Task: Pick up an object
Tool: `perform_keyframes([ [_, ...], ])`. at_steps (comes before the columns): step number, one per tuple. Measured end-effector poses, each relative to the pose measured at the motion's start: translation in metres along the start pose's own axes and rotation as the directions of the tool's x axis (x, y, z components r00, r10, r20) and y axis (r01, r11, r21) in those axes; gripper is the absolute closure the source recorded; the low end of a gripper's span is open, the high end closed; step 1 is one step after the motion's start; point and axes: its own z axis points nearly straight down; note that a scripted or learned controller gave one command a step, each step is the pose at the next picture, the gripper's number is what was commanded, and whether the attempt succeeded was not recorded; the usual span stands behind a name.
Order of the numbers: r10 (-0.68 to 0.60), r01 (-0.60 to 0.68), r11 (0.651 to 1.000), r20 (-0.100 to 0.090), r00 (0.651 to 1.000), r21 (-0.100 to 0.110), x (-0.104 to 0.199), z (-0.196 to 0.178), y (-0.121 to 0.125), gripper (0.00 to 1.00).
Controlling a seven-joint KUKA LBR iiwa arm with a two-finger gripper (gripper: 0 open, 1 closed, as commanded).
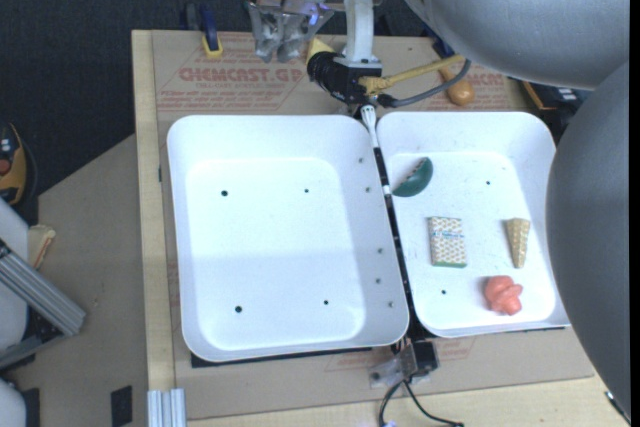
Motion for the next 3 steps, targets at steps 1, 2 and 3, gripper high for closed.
perform_keyframes([
  [1, 0.006, -0.006, 1.0, 0.008, 1.0, 0.014, -0.004, -0.001, 0.0, 1.0],
  [2, 0.004, -0.004, 1.0, 0.008, 1.0, 0.011, -0.003, -0.011, 0.0, 1.0],
  [3, 0.007, -0.007, 1.0, 0.002, 1.0, 0.004, -0.004, -0.128, -0.023, 1.0],
])
